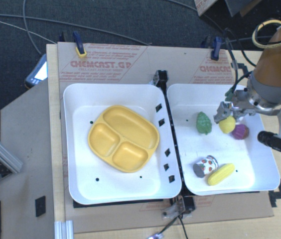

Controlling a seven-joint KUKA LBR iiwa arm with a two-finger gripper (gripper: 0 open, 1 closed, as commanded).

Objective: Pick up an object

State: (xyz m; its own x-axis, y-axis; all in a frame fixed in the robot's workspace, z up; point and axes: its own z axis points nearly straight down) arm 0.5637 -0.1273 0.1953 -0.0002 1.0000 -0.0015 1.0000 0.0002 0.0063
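- The bench (130, 63) is a cardboard-covered board bearing two white bins; dark floor and cables lie beyond.
- The left bin (75, 143) holds one yellow divided plate (124, 138).
- The right bin (265, 173) holds five small items: a green piece (203, 123), a yellow ball (227, 125), a purple piece (239, 131), a red-white-grey toy (205, 166), and a yellow banana-like piece (220, 174) lying slantwise.
- The claw (228, 114) hangs at the yellow ball; its spread cannot be told.

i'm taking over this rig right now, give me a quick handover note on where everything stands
Gripper: low over the right bin, beside the small yellow object; whether the jaws are open or shut cannot be told, and nothing is visibly held.
Right bin: green object, purple object, red, white and grey object, yellow banana-like object.
Left bin: yellow divided plate.
Done: nothing lifted.
Left: grasp one object and raise it clear.
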